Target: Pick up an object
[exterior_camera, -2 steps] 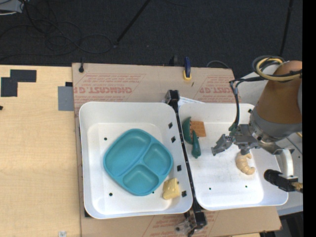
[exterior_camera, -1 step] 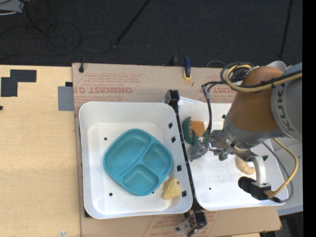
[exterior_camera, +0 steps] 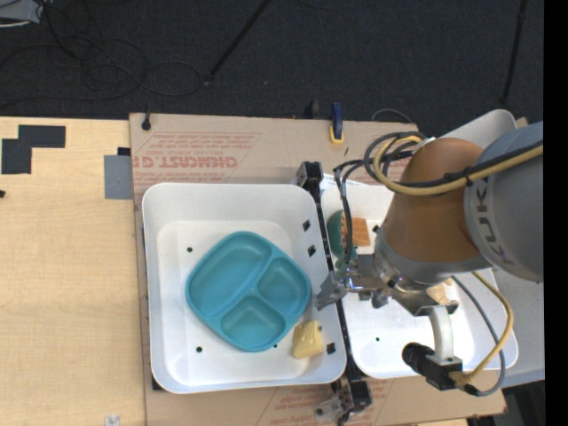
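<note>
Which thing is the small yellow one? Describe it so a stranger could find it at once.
Start at the left white bin, which holds a big teal divided plate. Just off the plate's lower right edge, near the bin's bottom right corner, lies the small yellow object. It is pale, lumpy and far smaller than the plate.

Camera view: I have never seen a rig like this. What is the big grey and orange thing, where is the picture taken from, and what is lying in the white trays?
One fixed camera looks down at a slant on a bench. The big grey shape with the orange band is a robot arm reaching in from the right; it is meant to pick up an object. Its tool hangs over the divide between two shallow white bins. I cannot tell whether the tool is open or shut, or whether it holds anything.

The left bin holds a teal divided plate and, beside the plate's lower right edge, a small pale yellow object. In the right bin, partly hidden by the arm, lie a small orange item and something green.
</note>
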{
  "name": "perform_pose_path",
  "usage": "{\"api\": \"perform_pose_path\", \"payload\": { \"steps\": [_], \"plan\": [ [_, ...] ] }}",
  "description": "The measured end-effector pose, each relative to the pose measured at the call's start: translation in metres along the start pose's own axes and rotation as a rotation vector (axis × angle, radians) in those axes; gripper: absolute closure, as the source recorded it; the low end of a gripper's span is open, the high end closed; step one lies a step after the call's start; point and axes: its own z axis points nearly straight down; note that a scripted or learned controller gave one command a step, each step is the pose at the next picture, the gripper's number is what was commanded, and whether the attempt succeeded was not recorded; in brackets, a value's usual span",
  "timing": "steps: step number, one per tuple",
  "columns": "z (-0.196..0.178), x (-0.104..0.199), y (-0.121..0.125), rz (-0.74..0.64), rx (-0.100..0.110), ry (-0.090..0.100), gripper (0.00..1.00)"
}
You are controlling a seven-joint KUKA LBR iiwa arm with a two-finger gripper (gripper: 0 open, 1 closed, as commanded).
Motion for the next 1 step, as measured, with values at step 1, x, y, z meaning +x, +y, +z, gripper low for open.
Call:
{"api": "perform_pose_path", "payload": {
  "steps": [1],
  "plan": [
    [0.0329, -0.0509, 0.0002, 0.010, 0.002, -0.003, 0.00]
  ]
}}
